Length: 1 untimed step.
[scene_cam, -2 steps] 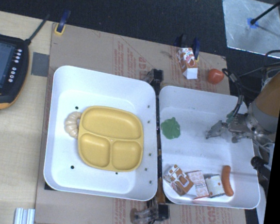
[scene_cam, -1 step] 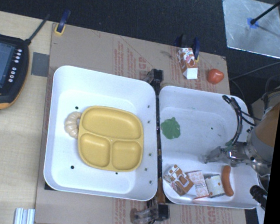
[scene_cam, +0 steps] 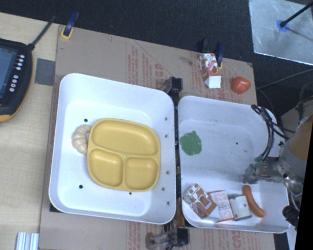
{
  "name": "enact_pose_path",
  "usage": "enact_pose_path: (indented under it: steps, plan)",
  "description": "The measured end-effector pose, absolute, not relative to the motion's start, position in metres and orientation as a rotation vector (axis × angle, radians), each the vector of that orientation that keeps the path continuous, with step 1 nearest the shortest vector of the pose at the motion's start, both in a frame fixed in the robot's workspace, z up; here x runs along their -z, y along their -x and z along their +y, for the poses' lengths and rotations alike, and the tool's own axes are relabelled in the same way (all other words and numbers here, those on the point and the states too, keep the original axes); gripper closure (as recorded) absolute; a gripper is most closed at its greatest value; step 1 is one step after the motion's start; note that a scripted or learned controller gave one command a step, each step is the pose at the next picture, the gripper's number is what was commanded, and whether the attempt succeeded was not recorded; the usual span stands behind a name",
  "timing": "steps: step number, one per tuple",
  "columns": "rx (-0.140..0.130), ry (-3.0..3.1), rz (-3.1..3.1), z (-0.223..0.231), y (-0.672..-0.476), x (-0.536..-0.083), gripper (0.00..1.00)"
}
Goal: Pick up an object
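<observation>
Hovering at the right bin's (scene_cam: 228,112) right edge, gripper (scene_cam: 256,172) just upper left of the sausage (scene_cam: 253,201); jaw state impossible to tell.

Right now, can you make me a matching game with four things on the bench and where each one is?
Things:
1. yellow tray
2. green blob
3. sausage
4. red ball

Places:
A. outside both bins, on the cardboard behind the right bin
B. in the left bin
C. right bin, front right corner
D. right bin, near its left wall

Pairs: 1-B, 2-D, 3-C, 4-A
</observation>
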<state>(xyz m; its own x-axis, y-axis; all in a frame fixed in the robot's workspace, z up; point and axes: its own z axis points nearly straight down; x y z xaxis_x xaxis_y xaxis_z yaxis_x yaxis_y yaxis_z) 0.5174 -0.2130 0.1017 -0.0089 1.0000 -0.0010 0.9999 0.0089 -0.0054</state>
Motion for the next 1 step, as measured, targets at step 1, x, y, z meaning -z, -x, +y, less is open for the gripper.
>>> enact_pose_path:
  steps: [1]
  plan:
    - [-0.004, 2.212, -2.228, -0.157, -0.5169, -0.1711, 1.0]
